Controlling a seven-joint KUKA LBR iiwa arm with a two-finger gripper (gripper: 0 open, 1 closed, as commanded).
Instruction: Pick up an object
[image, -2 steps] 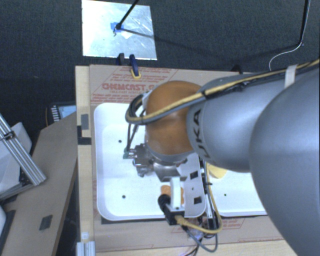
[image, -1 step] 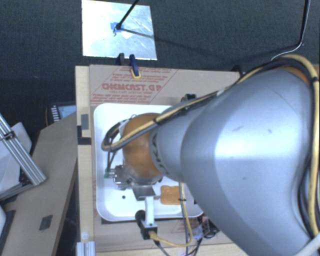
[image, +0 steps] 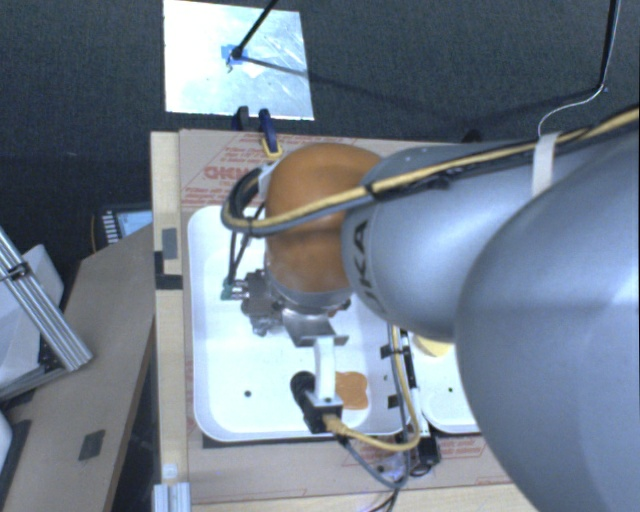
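My gripper (image: 262, 308) hangs low over the middle of the left white bin (image: 222, 395), below the orange wrist band. The arm's bulk covers most of both bins. A flat orange-brown object (image: 352, 390) lies on the left bin's floor near its front right corner, to the right of and nearer than the gripper. A pale yellow object (image: 432, 347) peeks out from under the arm at the near left of the right bin (image: 450, 410). Nothing can be seen between the gripper and the bin floor.
The bins rest on a cardboard sheet (image: 215, 165) on the bench. A shiny foil-like square (image: 238, 60) lies beyond the bench at the back. Aluminium framing (image: 40, 310) stands at the far left.
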